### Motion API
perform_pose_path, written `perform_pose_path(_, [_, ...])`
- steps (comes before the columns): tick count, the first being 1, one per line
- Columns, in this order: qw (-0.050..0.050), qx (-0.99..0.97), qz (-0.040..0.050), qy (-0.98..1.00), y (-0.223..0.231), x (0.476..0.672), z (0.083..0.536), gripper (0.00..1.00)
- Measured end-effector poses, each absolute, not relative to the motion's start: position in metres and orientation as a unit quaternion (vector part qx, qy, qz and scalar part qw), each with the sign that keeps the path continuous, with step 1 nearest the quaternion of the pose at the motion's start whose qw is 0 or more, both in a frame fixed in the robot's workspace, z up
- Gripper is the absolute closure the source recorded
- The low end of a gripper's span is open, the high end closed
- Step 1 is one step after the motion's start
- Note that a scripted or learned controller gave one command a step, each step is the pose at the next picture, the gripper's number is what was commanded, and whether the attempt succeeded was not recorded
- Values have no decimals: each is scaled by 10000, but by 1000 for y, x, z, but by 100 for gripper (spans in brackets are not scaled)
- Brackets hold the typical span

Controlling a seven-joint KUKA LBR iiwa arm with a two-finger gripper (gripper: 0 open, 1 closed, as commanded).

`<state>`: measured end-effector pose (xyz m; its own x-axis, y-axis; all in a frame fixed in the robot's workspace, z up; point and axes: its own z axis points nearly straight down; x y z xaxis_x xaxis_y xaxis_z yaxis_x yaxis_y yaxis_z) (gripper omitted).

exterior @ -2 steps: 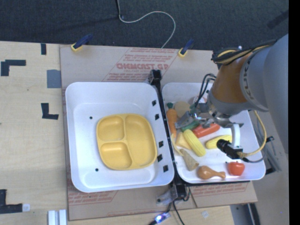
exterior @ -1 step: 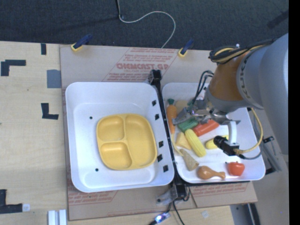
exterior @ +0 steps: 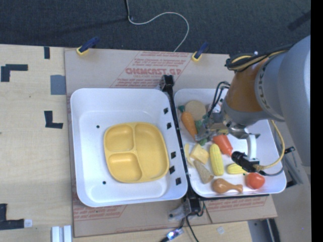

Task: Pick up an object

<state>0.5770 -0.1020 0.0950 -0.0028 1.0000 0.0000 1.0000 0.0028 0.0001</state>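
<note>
The right bin holds several toy foods: an orange carrot, a tan round piece, a corn cob, a red pepper, a yellow cheese wedge, a chicken drumstick, a red tomato and a yellow banana-like piece. My gripper hangs low over the bin's middle, just right of the carrot and above the pepper. Something green sits at its fingertips.
The left bin contains a yellow divided plate. A black divider runs between the bins. The arm's grey body and orange band cover the right bin's far right part. A white cable lies behind the bench.
</note>
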Motion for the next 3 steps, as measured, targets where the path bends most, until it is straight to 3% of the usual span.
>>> perform_pose_path(2, [15, 7062, 12, 7080, -90, 593, 204, 100])
perform_pose_path(3, [1, 7065, 2, 7077, -89, 593, 225, 100])
